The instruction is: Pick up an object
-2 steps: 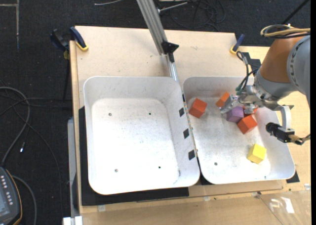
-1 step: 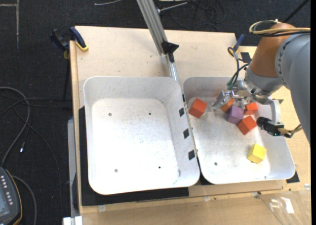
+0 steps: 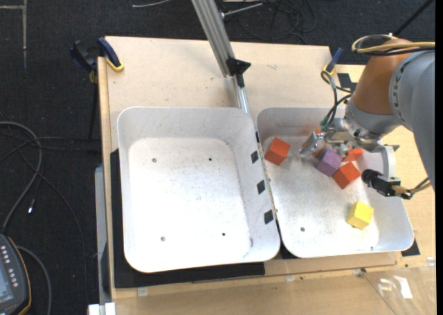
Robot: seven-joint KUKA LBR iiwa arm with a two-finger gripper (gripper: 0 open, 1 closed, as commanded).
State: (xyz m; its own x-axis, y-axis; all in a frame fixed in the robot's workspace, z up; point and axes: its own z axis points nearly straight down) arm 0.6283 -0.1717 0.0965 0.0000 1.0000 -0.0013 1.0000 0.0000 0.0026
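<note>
In the right bin [image 3: 304, 237] lie an orange cube [image 3: 277, 151], a purple block [image 3: 328, 162], a red-orange block [image 3: 346, 174] and a yellow cube [image 3: 359, 214]. My gripper [image 3: 318, 146] hangs low over the bin's back part, just left of and above the purple block. Its metal fingers [image 3: 310, 146] point left toward the orange cube, and nothing shows between them. Part of another orange piece [image 3: 354, 154] peeks out under the wrist.
The left bin [image 3: 187, 189] sits beside the right one, with a black-marked divider [image 3: 261, 182] where they meet. A slanted metal pole [image 3: 211, 19] rises from the bench behind the bins. Clamps [image 3: 104, 50] grip the bench's back-left corner.
</note>
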